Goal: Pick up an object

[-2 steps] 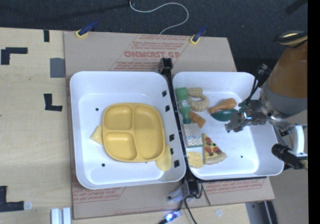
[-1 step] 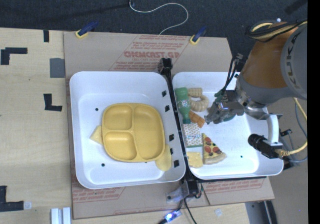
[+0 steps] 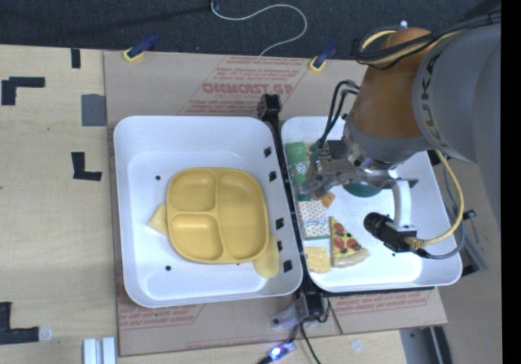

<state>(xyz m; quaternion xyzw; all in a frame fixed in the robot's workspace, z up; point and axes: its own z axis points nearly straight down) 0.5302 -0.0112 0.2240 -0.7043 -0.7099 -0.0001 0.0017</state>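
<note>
Gripper (image 3: pixel 319 182) low in right bin (image 3: pixel 431 273), at its left wall; finger state cannot be told. Just beside it: green bottle (image 3: pixel 297 160), patterned packet (image 3: pixel 313 218). Nearer front: toy pizza slice (image 3: pixel 347 243). Left bin (image 3: pixel 138 273) holds yellow divided plate (image 3: pixel 217 214).

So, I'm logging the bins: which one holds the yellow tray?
The left bin: the yellow tray lies in it. The right bin holds small items under the arm.
</note>
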